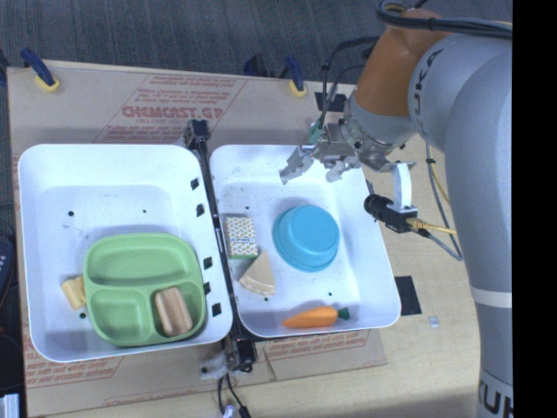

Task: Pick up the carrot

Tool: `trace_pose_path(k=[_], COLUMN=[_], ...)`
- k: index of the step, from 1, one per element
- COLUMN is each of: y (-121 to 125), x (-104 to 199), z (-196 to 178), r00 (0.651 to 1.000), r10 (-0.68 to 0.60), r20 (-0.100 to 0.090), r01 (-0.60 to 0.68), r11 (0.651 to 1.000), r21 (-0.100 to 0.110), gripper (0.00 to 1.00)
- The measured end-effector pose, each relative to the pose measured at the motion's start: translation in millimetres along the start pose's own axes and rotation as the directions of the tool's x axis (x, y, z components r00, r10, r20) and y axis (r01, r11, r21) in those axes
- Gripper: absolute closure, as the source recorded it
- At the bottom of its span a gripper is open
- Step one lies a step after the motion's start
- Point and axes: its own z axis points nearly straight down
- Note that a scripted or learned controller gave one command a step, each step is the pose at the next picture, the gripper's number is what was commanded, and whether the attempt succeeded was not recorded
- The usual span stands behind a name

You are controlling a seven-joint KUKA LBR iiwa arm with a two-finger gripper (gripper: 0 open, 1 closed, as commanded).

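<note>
The orange carrot (312, 318) with a green tip lies along the near wall of the right bin (374, 259). My gripper (315, 167) hangs over the far part of that bin, well away from the carrot and beyond the blue bowl (306, 237). Its two fingers are spread apart with nothing between them.
The blue bowl sits upside down mid-bin. A patterned block (240, 234) and a tan wedge (259, 276) lie by the right bin's left wall. The left bin (52, 181) holds a green divided plate (144, 287) with a bread roll (172, 311), and a yellow piece (74, 292) beside it.
</note>
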Motion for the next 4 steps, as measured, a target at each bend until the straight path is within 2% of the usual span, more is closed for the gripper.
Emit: trace_pose_path(k=[1,2,3,4], y=[-30.3,-21.7,-30.2,-30.5], x=[67.1,86.0,125.3,124.4], z=[-63.1,-97.7,-120.8,-120.1], r00=[0.999,0.994,0.996,0.997], r10=[0.041,-0.109,-0.085,-0.083], r20=[-0.002,0.004,0.002,0.003], r01=[-0.041,0.109,0.085,0.083], r11=[0.999,0.994,0.996,0.997], r21=[-0.008,-0.003,-0.006,-0.005], gripper=[0.00,0.00,0.00,0.00])
